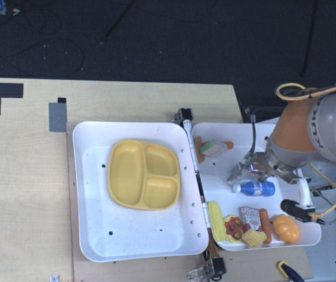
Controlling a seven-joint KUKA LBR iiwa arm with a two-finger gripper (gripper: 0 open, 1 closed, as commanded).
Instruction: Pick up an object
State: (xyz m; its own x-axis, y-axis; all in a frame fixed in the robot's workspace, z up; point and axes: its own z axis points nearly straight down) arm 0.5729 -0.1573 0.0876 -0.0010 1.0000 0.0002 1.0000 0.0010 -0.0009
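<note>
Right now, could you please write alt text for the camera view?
A grey arm's gripper hovers over a blue bottle in the right bin, among toy foods like corn and an orange. The left bin holds a yellow divided plate.

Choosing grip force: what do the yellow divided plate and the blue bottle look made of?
Yellow divided plate: likely moulded plastic, matte, with uniform colour and soft rounded compartment ridges. Blue bottle: probably plastic too, slightly glossy, with a white cap end; too small to be sure.
</note>
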